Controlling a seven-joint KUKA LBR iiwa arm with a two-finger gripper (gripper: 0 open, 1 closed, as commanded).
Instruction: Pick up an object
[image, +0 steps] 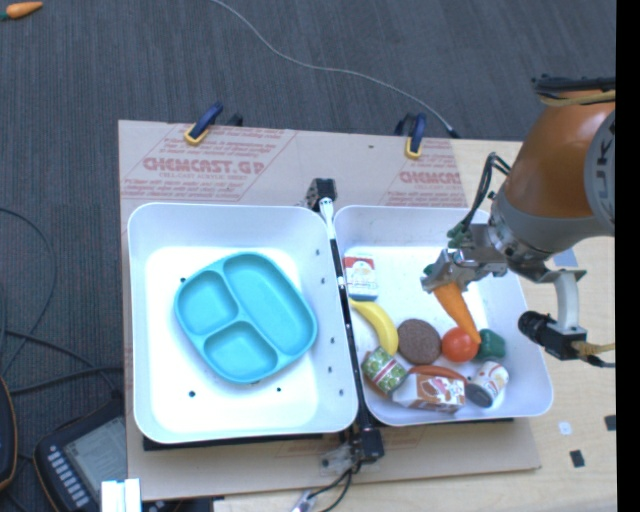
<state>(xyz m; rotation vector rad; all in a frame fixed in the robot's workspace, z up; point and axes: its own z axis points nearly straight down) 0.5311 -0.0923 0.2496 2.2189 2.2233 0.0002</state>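
2 white bins: the left bin (140, 300) at frame centre-left, the right bin (420, 255) at centre-right. 1 blue divided plate (245, 316), with 3 compartments, in the left bin. In the right bin: 1 carrot (458, 306), 1 banana (378, 325), 1 brown round patty (419, 341), 1 tomato (460, 345), 1 green item (491, 345), 1 small carton (360, 277), 2 cans (384, 371) (487, 385), 1 red packet (438, 389). 2 clamps (204, 122) (414, 137) along the board's upper edge.
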